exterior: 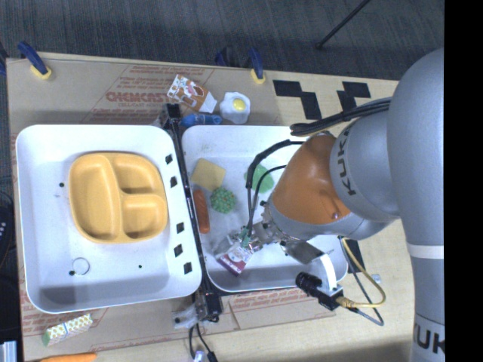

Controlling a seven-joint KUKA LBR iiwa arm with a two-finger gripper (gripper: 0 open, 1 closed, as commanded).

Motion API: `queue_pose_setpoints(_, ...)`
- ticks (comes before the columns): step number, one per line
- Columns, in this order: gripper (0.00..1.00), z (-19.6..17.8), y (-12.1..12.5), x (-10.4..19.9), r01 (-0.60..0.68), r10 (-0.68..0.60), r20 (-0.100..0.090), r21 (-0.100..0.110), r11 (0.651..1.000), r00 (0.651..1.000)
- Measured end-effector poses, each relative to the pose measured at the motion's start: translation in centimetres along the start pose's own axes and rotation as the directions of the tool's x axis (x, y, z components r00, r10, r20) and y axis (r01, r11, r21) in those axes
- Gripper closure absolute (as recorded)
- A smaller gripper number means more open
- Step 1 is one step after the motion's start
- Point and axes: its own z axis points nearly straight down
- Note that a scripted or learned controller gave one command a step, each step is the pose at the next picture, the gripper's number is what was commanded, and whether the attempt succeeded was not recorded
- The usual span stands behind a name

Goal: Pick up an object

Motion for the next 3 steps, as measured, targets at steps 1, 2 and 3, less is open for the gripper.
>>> queue_pose_setpoints(1, 0.00, -0.02, 0.13, 0.34, 0.596, -0.596, 0.000, 0.001, 0.803, 0.803)
queue_pose_setpoints(2, 0.00, -0.02, 0.13, 0.37, 0.659, -0.659, 0.000, 0.001, 0.752, 0.752)
queue_pose_setpoints(3, 0.00, -0.02, 0.28, 0.87, 0.722, -0.722, -0.001, 0.001, 0.692, 0.692)
